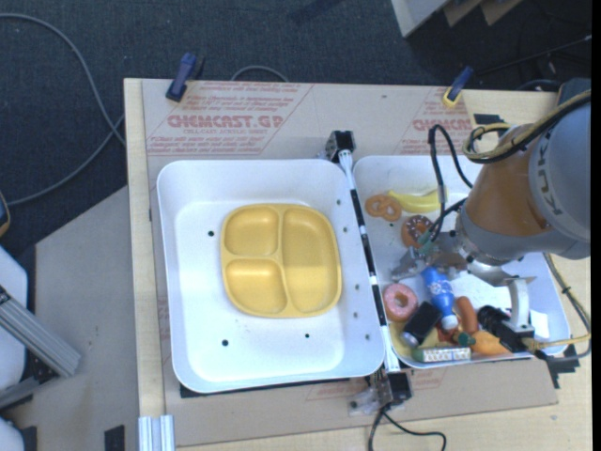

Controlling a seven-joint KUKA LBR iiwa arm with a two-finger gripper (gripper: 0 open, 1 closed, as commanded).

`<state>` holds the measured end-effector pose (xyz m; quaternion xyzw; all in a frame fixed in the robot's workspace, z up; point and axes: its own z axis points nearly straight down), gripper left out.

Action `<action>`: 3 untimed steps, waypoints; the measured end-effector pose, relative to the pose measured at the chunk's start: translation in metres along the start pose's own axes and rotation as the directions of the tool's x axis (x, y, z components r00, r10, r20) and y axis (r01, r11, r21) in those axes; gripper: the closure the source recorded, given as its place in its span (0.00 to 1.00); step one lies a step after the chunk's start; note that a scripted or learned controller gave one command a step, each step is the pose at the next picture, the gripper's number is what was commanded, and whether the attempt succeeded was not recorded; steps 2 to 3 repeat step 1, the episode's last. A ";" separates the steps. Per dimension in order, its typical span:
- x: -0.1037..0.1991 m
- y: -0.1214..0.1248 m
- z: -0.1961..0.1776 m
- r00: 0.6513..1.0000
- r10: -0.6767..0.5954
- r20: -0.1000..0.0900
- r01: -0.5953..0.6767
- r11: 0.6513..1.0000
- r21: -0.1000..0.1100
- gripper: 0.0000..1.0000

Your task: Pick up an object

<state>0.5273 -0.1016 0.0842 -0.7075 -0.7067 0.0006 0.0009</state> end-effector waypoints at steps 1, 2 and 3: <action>0.000 0.000 -0.010 1.000 0.001 0.000 -0.001 1.000 -0.002 1.00; 0.000 0.000 -0.010 1.000 0.001 0.000 -0.001 1.000 -0.002 1.00; 0.000 0.000 -0.010 1.000 0.001 0.000 -0.001 1.000 -0.002 1.00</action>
